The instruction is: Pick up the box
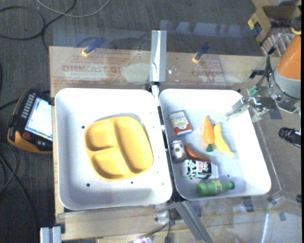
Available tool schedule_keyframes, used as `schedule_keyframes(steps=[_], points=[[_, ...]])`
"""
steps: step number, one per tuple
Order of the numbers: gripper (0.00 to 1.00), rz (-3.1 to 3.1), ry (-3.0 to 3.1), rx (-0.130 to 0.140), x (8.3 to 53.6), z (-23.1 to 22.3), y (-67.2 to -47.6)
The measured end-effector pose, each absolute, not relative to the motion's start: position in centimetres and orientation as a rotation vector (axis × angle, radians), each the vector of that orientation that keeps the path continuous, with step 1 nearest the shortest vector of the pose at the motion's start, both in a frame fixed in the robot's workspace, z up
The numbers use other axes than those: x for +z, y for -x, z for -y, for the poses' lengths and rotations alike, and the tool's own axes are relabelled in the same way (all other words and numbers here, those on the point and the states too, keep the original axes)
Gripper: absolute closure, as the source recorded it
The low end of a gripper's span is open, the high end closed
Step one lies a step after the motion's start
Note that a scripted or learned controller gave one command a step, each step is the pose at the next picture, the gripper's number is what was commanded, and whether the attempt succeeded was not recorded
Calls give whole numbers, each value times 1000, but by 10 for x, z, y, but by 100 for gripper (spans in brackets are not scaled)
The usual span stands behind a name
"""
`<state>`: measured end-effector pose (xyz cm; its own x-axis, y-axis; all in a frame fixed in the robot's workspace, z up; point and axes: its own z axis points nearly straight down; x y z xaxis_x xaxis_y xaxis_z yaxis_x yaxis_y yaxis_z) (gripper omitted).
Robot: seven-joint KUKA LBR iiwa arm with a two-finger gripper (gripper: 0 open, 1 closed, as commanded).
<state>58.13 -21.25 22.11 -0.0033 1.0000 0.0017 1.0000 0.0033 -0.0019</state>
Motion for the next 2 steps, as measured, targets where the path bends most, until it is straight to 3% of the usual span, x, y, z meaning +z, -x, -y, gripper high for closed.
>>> schedule_keyframes(steps=[1,2], points=[[0,2232,2207,3,129,141,-625],[0,2141,2327,-24,99,98,-627]])
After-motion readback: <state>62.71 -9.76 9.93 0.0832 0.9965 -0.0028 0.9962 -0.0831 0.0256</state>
